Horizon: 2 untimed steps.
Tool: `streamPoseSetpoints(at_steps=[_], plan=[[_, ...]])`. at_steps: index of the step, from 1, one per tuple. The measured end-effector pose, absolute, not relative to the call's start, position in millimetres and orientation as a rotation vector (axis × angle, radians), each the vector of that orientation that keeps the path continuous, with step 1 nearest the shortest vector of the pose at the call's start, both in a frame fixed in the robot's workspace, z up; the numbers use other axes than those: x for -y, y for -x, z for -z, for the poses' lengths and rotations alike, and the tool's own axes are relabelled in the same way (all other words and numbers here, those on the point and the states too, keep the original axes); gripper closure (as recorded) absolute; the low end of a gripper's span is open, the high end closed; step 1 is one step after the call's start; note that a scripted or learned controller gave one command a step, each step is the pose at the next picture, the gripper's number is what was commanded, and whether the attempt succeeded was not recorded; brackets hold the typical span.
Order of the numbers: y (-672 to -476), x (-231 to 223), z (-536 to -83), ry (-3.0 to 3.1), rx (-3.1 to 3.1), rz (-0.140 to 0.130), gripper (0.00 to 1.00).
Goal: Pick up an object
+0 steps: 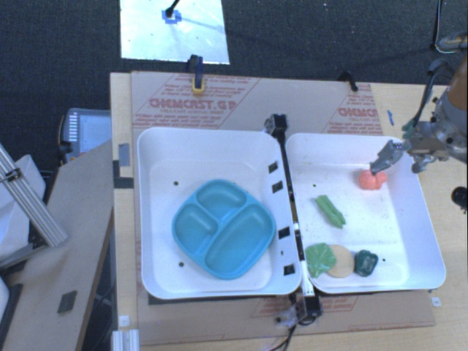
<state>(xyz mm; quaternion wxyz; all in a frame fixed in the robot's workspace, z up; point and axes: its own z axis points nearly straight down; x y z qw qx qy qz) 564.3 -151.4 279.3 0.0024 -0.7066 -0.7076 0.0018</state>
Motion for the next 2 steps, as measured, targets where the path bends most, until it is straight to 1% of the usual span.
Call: streamPoseSetpoints(at_steps=[1,2], plan=[[-565.8,151.3,-283.3,2.219,2.226,0.001,0.00],[-566.7,148.9,-220.5,2.218,2.221,-0.003,0.00]])
